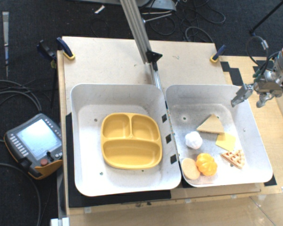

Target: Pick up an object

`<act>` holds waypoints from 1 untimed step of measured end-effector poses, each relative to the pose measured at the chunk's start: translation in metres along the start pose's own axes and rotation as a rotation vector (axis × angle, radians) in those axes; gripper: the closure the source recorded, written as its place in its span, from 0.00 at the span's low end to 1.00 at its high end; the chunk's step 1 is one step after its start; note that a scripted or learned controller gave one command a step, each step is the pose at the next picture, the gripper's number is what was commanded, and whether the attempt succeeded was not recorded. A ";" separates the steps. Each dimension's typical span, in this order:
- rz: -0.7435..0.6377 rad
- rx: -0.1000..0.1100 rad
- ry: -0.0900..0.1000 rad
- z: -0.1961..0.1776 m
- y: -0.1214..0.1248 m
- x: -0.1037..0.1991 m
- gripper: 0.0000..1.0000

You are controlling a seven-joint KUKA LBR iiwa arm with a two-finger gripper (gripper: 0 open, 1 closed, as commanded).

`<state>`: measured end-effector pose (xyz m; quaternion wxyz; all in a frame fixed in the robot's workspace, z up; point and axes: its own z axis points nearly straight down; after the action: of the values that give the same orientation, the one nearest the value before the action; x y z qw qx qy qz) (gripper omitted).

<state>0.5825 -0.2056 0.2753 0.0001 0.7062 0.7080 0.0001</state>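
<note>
A fixed camera looks down at a slant on a pale wooden bench (113, 60) with two shallow white bins side by side. I am the grey arm reaching in from the right of the picture, and my gripper (249, 98) hangs over the far right rim of the right bin (198, 102). My two fingers (239, 97) are spread wide apart with nothing between them; they point down and toward the bin, and from this angle I cannot be sure how high they sit above it.

I place everything against the white ball (194, 140), which lies near the middle of the right bin. Just beyond it, toward the far right, a tan wedge (211, 125) lies flat, the piece nearest my gripper though well apart from it. Right of the ball is a flat yellow square (226, 141), and nearer the camera from that, a small waffle-patterned triangle (234, 158). In front of the ball, an orange pumpkin-shaped toy (206, 164) touches a peach-coloured oval (190, 169) at the bin's near edge.

Left of the ball, across the divider where the rims meet, the left bin (85, 102) holds a yellow three-compartment tray (131, 141). Far left of the ball, off the bench, a handheld control pendant (35, 145) with a lit screen rests on the dark floor among cables.
</note>
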 end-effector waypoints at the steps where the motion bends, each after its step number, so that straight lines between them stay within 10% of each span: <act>1: -0.001 0.001 -0.001 0.000 0.000 0.000 0.00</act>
<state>0.5825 -0.2055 0.2753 0.0002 0.7059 0.7083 -0.0003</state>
